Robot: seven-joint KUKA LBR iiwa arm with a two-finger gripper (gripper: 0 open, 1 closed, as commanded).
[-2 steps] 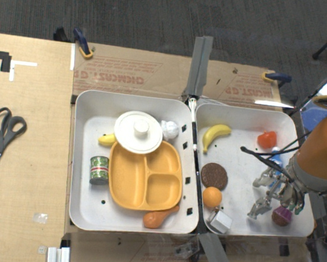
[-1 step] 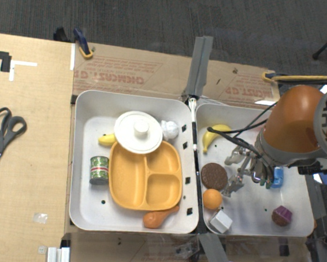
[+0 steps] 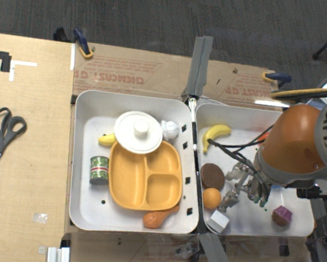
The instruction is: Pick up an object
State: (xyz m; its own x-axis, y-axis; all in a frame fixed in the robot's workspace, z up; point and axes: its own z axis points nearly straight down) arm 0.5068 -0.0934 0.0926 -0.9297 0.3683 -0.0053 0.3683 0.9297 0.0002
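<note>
My gripper (image 3: 232, 188) hangs low in the right bin (image 3: 251, 124), below the arm's orange band. Its two metal fingers stand apart, open, with nothing between them. One fingertip (image 3: 226, 201) is just right of an orange ball (image 3: 211, 197). A brown round object (image 3: 211, 175) lies left of the other finger. A white block (image 3: 218, 221) sits at the bin's front edge below the gripper. A purple object (image 3: 282, 215) rests to the right, and a yellow banana (image 3: 217, 132) lies at the back.
The left bin (image 3: 86, 148) holds a yellow divided plate (image 3: 145, 178), a white lid (image 3: 138, 132), a green can (image 3: 98, 169), a yellow piece (image 3: 107, 139), a white crumpled thing (image 3: 170, 128) and an orange object (image 3: 155, 218). Scissors (image 3: 1, 139) lie on the bench at left.
</note>
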